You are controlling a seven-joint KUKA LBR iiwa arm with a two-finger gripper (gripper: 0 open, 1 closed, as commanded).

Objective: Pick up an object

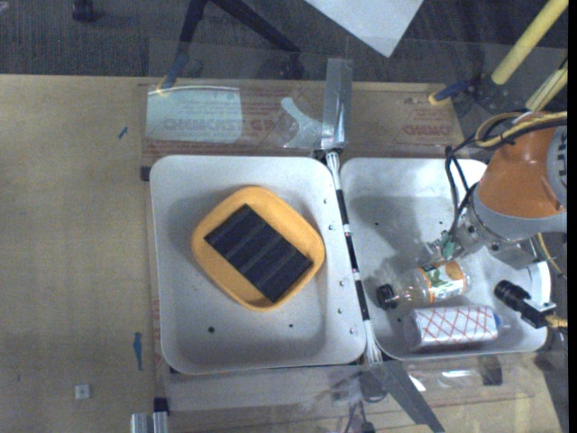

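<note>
The right bin holds a small clear bottle with a black cap and an orange-green label, lying on its side. Just in front of it lies a white packet with a red check pattern. My gripper hangs low in this bin, right above the bottle's far end, under the grey arm with its orange band. Nothing is visibly held by it. In the left bin sits a yellow rounded square dish with a black ribbed panel.
A metal divider strip runs between the two bins. The wooden bench spreads out to the left. A taped plastic sheet lies behind the left bin.
</note>
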